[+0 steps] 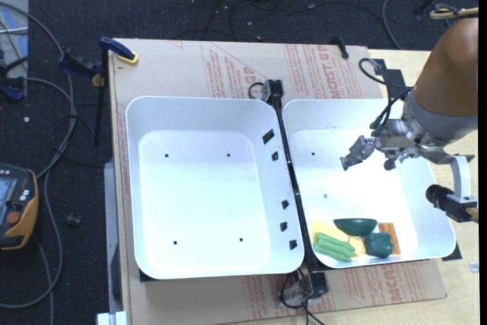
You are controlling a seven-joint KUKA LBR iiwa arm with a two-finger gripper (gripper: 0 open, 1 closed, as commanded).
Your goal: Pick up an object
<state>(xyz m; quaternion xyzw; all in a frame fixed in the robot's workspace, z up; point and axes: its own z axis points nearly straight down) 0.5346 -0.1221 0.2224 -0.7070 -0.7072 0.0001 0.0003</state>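
Note:
In the right bin (pixel 335 122), several small objects cluster at the near edge: a dark green bowl-shaped piece (pixel 355 225), a light green ridged piece (pixel 335 246), a teal lump (pixel 379 244), a yellow flat piece (pixel 323 230) and an orange block (pixel 389 230). My gripper (pixel 373 157) hovers over the middle of the right bin, well behind and above that cluster. Its fingers are spread open with nothing between them.
The left bin (pixel 144 164) sits beside the right one, with a black divider strip (pixel 288 171) between them. Both rest on a cardboard sheet (pixel 228 65). Cables and a yellow-handled clamp (pixel 118 49) lie around the bench's far left.

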